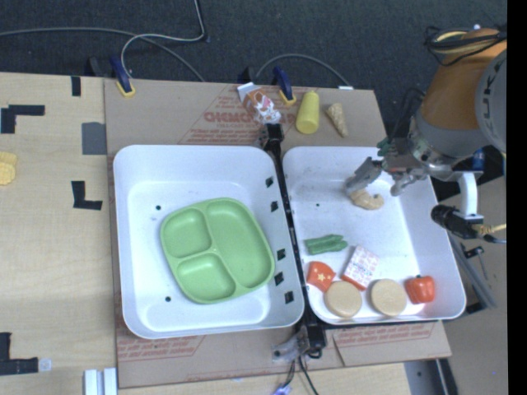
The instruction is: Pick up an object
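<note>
step: pre-grasp | gripper [381,179] fingers spread wide, holding nothing, poised over tan cookie [367,198] | cookie lies in right bin [395,220], upper part | next: drop straight, close on cookie

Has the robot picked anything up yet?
Not yet. The tool is open, fingers spread, just above the tan cookie-like piece in the right bin. Nothing is between its fingers. Closing on the piece and lifting it are left. The other toys lie untouched near the bin's front.
</note>
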